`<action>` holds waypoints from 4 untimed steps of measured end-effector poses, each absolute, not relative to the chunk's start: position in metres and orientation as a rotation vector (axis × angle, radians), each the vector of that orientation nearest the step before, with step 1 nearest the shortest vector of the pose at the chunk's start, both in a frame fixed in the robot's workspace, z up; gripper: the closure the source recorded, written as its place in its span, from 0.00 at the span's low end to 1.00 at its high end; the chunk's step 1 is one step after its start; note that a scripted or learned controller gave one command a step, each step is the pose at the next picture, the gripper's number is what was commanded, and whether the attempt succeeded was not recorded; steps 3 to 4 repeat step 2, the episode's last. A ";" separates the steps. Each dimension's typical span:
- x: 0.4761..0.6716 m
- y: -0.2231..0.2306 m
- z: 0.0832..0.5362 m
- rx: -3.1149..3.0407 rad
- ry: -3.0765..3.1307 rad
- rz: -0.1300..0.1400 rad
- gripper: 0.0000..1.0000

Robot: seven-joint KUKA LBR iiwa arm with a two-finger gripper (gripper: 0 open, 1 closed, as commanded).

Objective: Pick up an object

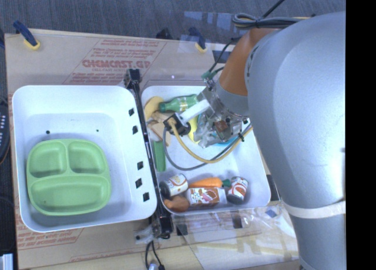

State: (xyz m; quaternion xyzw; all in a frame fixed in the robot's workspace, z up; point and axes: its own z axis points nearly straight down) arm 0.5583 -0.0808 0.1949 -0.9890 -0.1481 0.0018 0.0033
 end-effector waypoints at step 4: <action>0.588 -0.086 0.191 -3.088 -0.534 0.016 1.00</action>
